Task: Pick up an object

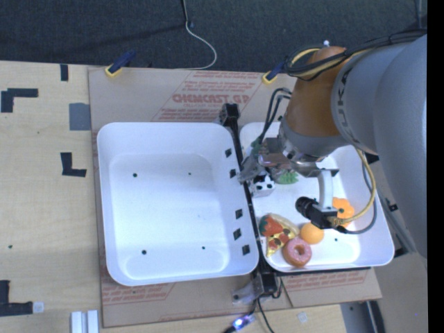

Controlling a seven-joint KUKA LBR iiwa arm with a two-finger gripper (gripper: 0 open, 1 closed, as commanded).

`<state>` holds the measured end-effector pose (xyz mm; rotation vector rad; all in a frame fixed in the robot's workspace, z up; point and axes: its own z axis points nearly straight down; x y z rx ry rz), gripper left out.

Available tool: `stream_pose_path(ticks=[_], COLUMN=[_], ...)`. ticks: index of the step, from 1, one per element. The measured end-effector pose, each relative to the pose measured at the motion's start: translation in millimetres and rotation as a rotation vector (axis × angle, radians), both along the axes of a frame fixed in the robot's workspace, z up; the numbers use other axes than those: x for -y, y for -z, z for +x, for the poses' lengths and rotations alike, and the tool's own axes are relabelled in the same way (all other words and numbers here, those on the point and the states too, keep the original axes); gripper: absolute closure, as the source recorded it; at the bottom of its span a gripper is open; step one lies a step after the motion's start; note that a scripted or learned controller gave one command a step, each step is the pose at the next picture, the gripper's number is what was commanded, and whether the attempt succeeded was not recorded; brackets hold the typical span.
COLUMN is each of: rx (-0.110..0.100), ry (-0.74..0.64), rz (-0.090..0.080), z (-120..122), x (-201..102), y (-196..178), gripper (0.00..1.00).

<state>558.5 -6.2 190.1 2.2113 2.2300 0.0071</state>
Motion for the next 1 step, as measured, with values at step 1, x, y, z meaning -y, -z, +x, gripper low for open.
stream_pose_path(ticks=[1], rx=[-0.005], ry=[0.002], rz=[-0.001], z=[20.1], x=[-36.2], y=[6.6], gripper=[1.0])
